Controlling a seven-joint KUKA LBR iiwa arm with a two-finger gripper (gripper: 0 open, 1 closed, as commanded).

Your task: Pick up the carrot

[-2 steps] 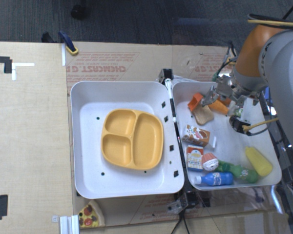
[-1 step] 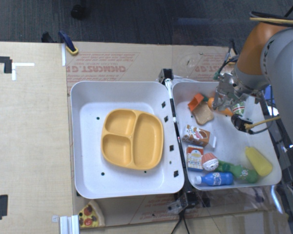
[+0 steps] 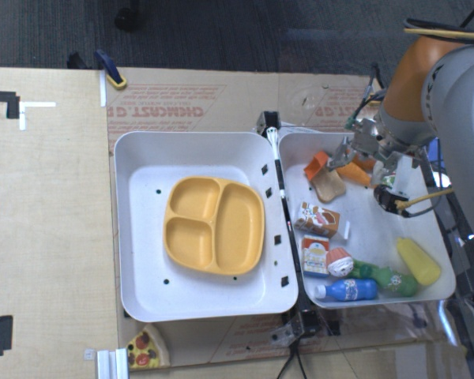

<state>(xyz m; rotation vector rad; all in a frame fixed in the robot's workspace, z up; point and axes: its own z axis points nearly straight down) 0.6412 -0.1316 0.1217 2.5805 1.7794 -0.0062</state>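
The gripper (image 3: 363, 150) hangs low over the far end of the right bin (image 3: 363, 243), at the end of the grey arm (image 3: 426, 77) with its orange band. How far it is open cannot be made out, because the wrist hides that part. An orange carrot (image 3: 359, 172) lies directly under the gripper, at its tip, but nothing shows whether it is clasped or merely touched.

Just to the gripper's left sit a small orange wedge (image 3: 317, 165) and a tan slice of bread (image 3: 329, 185), the bread touching the carrot's left end. Just to its right a black cable (image 3: 395, 202) loops down from the wrist.

Further toward the near side lies a small snack packet (image 3: 317, 219), then a red-and-white carton (image 3: 315, 257) with a round red-and-white piece (image 3: 340, 264) against it. A yellow corn cob (image 3: 419, 260) lies off to the right. Beyond these are a green bottle (image 3: 389, 277) and a blue bottle (image 3: 347, 290).

Well apart to the left, the left bin (image 3: 142, 290) holds a yellow divided plate (image 3: 215, 225).
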